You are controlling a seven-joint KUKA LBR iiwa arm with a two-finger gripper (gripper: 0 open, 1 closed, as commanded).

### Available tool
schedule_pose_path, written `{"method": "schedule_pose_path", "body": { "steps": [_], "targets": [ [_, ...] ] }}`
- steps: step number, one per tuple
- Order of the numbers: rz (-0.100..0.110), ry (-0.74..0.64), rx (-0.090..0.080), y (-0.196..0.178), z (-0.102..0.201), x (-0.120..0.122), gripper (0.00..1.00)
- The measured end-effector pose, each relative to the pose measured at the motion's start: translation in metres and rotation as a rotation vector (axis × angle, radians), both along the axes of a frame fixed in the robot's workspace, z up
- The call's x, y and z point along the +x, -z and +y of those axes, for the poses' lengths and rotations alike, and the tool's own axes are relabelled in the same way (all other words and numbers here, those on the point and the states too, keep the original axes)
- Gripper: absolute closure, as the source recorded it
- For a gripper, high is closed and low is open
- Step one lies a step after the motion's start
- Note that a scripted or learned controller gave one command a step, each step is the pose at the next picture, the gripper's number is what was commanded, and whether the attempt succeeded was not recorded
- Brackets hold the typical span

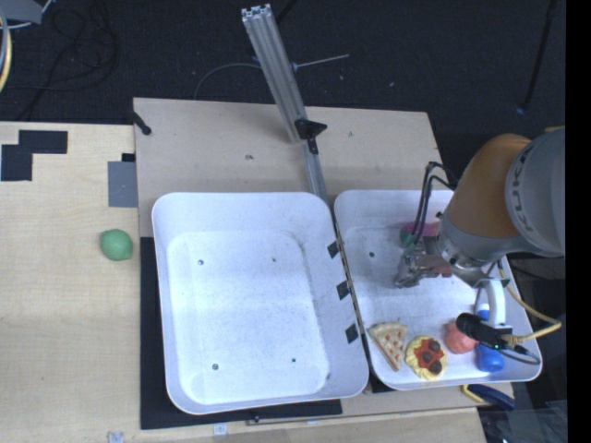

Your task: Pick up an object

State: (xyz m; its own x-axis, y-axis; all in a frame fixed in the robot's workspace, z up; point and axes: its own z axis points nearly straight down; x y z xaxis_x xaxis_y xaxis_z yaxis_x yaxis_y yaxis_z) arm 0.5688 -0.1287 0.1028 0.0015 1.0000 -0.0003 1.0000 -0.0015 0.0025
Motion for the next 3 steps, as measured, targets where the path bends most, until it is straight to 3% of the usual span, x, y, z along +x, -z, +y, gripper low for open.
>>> {"method": "schedule_pose_path", "body": {
  "steps": [2, 3],
  "targets": [
    [-0.002, -0.001, 0.000, -0.113, -0.006, 0.004, 1.00],
    [0.002, -0.004, 0.001, -0.122, 0.041, -0.013, 1.00]
  ]
}}
